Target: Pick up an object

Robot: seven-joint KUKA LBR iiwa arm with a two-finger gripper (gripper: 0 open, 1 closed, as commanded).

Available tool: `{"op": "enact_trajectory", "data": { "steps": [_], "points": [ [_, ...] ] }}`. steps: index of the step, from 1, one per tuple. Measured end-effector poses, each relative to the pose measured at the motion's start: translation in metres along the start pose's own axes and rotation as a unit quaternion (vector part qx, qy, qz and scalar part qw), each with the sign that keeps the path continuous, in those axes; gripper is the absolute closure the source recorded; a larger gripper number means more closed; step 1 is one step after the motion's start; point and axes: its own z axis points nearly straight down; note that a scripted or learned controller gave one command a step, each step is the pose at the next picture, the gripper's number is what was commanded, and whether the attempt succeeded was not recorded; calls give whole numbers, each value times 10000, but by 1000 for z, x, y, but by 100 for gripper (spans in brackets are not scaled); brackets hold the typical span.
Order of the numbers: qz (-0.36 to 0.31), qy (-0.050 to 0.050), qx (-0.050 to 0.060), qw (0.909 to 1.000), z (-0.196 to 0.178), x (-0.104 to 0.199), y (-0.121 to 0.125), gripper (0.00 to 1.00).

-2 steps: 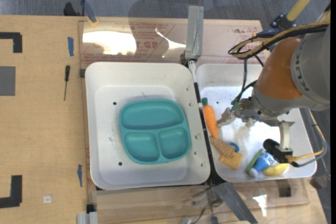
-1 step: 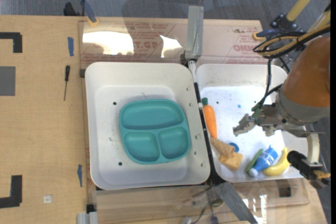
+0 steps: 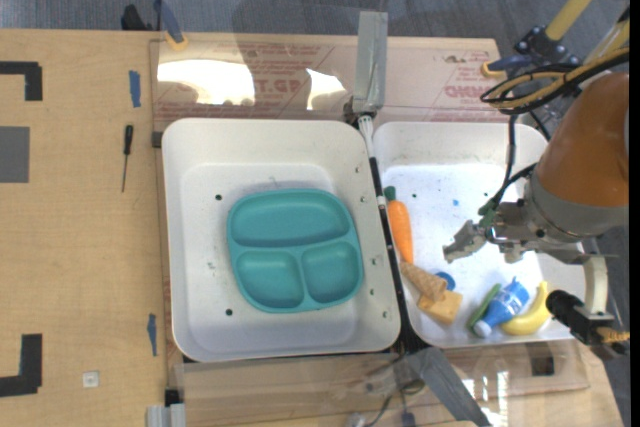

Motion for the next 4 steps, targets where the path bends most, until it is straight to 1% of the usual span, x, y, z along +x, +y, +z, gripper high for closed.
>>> {"op": "enact_trajectory", "data": {
  "steps": [1, 2, 3, 4],
  "points": [
    [-59, -2, -46, 10000, 96, -4, 3, 0],
    [-52, -8, -72, 10000, 85, -4, 4, 100],
    [-756, -1, -44, 9971, -86, 33, 39, 100],
    [-752, -4, -7, 9972, -83, 32, 38, 0]
  ]
}}
